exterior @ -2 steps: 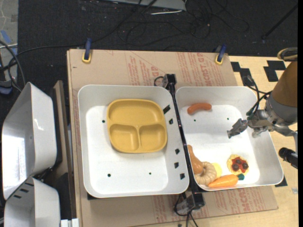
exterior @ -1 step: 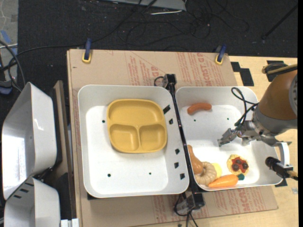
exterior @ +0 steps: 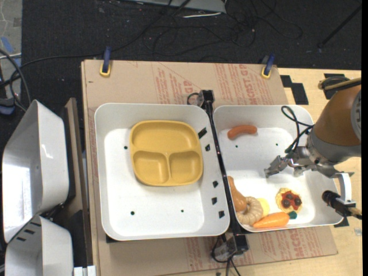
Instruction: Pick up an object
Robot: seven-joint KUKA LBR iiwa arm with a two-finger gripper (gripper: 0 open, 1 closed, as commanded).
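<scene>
Nearby: sausage [exterior: 242, 131], carrot [exterior: 271, 220], pizza toy [exterior: 288, 199] | fingers [exterior: 275, 168]: seemingly parted, holding nothing | left bin: yellow plate [exterior: 167, 152]

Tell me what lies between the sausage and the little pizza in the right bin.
In the camera view, the gripper hangs between the sausage and the little pizza, above bare white bin floor.

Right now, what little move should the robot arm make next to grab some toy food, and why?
Probably lower and shift the gripper toward the toy pizza. The gripper sits over bare floor of the right bin with nothing between its fingers, and the pizza lies close by, apart from the carrot and the other food.
</scene>
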